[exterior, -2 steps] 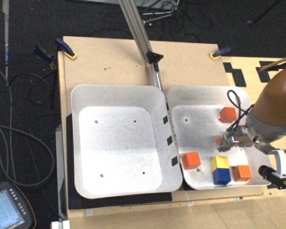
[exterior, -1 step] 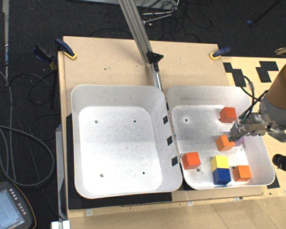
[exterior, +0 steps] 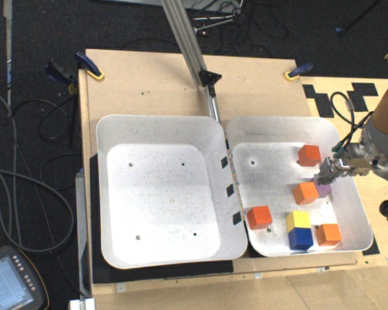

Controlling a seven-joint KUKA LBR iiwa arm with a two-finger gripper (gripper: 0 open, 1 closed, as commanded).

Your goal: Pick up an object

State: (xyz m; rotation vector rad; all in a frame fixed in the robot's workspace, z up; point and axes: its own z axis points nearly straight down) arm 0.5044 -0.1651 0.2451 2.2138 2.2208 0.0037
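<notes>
A: Start at the near edge. What lies in the right bin?

B: Nearest, a blue cube with a yellow cube touching its far side. Just right of them sits an orange cube, close to the bin's near-right corner. Left of the pair, near the wall between the bins, sits another orange cube.

A: And further in?

B: A third orange cube sits mid-bin, with a purple block just at its right, half hidden under the arm's tip. Beyond those, a fourth orange cube sits toward the far side.

A: Where are the jaws?

B: Low over the right bin, reaching in from the right, just above the purple block and between the two farther orange cubes. I cannot tell whether they stand wide or narrow; the tip is a dark blur from here.

A: Is anything picked up?

B: I judge not. Every cube looks to rest on the bin floor, and nothing shows between the jaws. The approach looks done; the closing and the lift are left.

A: The left bin?

B: White floor with dark specks. Both bins sit on the desk, with clamps at its far corners.
</notes>
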